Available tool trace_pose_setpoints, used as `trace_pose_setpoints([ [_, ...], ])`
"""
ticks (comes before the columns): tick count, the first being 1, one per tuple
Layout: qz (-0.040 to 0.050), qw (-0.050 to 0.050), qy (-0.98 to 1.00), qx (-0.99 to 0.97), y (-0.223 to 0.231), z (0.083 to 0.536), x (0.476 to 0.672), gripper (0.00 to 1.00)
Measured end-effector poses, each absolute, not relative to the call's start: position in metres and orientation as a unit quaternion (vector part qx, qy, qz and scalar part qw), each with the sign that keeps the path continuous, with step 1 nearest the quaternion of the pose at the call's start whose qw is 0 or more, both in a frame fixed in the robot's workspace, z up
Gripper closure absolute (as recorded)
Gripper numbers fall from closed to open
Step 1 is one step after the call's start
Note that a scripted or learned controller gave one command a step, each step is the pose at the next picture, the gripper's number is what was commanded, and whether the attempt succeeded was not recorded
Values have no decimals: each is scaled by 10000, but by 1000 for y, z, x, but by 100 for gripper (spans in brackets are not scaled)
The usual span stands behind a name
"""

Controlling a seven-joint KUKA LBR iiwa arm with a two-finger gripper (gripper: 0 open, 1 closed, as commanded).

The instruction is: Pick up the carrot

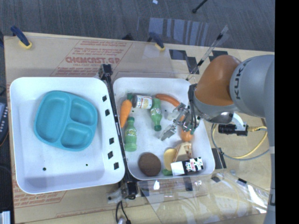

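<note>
Orange tapered carrot (125, 112) lies at the left wall of the right shallow white bin (140, 84), well left of the metal pincer (174, 125). Pincer is spread open, gripping nothing.

The grey arm with its orange band (233, 87) runs off the right edge. The metal two-finger gripper (175, 125) is a blur, its finger gap unreadable. A small orange piece (187, 136) sits half hidden under the wrist. Bottle label print (142, 101) is too small to read.
</note>
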State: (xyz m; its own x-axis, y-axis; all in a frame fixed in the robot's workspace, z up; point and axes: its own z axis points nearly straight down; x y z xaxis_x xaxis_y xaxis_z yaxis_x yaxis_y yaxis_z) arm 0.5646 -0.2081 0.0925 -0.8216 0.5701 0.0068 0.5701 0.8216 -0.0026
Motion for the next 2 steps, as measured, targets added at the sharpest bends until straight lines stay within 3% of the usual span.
trace_pose_setpoints([
  [1, 16, 42, -9556, -2946, -207, 104, 566, 100],
  [2, 17, 44, -9555, -2950, -207, 103, 566, 0],
])
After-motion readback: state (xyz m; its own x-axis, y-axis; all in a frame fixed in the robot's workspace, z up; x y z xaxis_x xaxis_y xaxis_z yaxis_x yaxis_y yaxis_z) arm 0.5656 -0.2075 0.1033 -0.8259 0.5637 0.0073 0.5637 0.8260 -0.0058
